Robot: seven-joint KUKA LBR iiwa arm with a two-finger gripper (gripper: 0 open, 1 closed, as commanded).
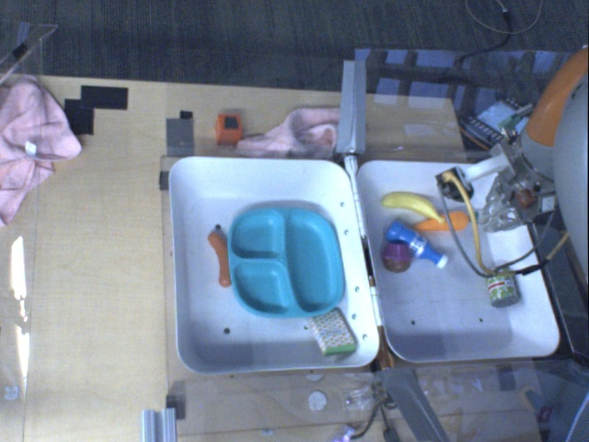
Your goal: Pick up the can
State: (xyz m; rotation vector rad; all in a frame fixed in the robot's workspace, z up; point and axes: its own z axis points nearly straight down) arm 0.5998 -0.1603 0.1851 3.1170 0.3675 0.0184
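Observation:
A small can (502, 289) with a green label and a silver top stands upright near the right wall of the right bin (460, 339). My gripper (505, 215) hangs over the upper right part of that bin, a little beyond the can and apart from it. A yellow and black cable loops from the gripper down to just left of the can. Nothing is seen held.
The right bin also holds a banana (412, 204), an orange piece (448, 221), a blue bottle (416, 243) and a dark purple round thing (398, 258). In the left bin (198, 339) lie a blue divided plate (283, 261), an orange stick (221, 256) and a green sponge (333, 332).

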